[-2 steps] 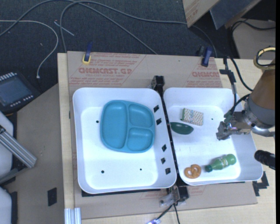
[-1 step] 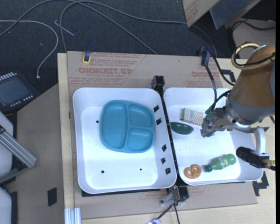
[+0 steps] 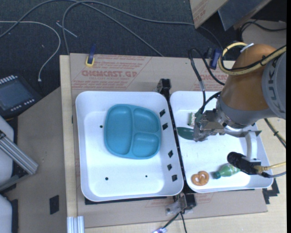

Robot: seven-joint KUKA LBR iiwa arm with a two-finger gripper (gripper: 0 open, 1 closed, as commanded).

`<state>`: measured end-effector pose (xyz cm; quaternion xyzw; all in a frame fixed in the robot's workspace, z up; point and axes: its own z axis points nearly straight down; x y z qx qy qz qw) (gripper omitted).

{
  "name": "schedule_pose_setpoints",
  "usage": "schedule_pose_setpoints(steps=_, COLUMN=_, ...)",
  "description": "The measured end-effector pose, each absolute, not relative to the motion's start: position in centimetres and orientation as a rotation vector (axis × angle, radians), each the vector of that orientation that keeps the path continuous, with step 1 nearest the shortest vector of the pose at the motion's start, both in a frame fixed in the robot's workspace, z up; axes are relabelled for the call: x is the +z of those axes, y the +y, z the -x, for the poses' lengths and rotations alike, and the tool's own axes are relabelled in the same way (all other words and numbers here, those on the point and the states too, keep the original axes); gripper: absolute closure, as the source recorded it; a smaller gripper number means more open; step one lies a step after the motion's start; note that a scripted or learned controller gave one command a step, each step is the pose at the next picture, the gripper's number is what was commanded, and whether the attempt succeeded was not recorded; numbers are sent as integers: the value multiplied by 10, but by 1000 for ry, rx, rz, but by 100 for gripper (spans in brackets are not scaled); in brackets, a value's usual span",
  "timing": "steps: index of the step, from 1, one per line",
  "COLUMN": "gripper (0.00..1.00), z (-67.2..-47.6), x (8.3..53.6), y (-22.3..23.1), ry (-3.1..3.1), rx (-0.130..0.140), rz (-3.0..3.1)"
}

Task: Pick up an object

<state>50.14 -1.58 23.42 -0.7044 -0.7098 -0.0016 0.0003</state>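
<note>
My bench [image 3: 113, 68] is topped with a brown cardboard sheet printed in red letters, and a blue clamp [image 3: 91, 58] sits at its far left edge. Directly on it rest two shallow white bins side by side, touching along a black clipped seam. The left bin [image 3: 86, 150] lies nearer the bench's middle, the right bin [image 3: 236, 184] toward the side I reach in from.

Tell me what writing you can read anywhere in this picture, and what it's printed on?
"GIEMCAST G.P", roughly; red print on the cardboard sheet under the bins, partly blurred.
Smaller red lines around it: too blurred to read.
"UK", large letters on the arm, cut off at the edge.
Cardboard box at top: print unreadable.
</note>
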Motion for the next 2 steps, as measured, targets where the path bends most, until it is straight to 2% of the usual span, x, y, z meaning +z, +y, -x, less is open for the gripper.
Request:
schedule_pose_setpoints(steps=1, gripper=100, z=-492, x=241, y=34, ry=-2227, rx=-3, rz=2214)
schedule_pose_setpoints(steps=2, gripper=100, z=-496, x=243, y=86, ry=-2227, rx=-3, rz=2214)
